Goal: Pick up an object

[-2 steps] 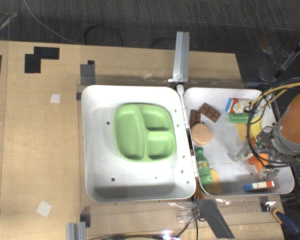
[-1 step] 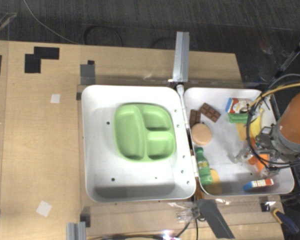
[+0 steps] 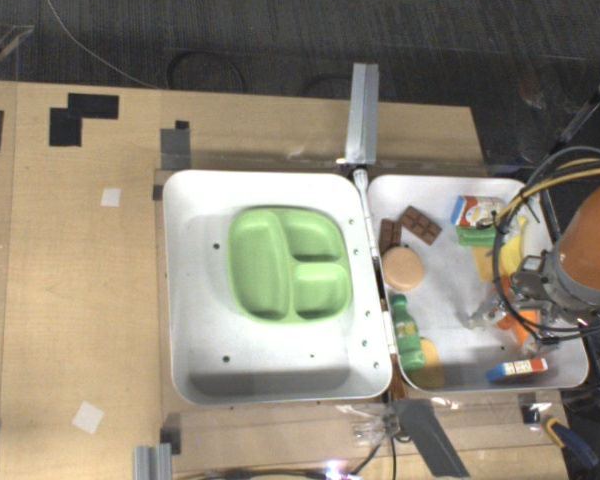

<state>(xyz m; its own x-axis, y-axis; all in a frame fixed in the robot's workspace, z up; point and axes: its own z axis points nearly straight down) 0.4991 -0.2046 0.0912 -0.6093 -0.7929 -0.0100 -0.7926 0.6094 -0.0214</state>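
Object: none chosen yet, I judge; the candidates all lie in the right bin (image 3: 580, 368), where my arm reaches in.
Counter (image 3: 70, 298): pale wood, carrying both white bins side by side.
Left bin (image 3: 195, 358): holds one large green divided plate (image 3: 286, 264), well apart from me.
Arm (image 3: 592, 248): grey with an orange band, hanging over the right bin's right side.
Pincer (image 3: 502, 308): low among the clutter at the bin's right side; too small and blurred for me to tell whether it is parted or closed, and I see nothing between its tips.
Green bottle (image 3: 404, 330): lying along the bin's left wall, well apart from my pincer.
Tan round lid (image 3: 401, 266): just above the bottle, beside the brown chocolate pieces (image 3: 412, 226).
Orange piece (image 3: 521, 326): just beside my pincer, the nearest thing.
Blue and red stick (image 3: 518, 370): near the bin's lower edge, just below my pincer.
Risk: small items crowd together here, so I could nudge one aside or close between two and lift nothing; the bin wall also sits close.
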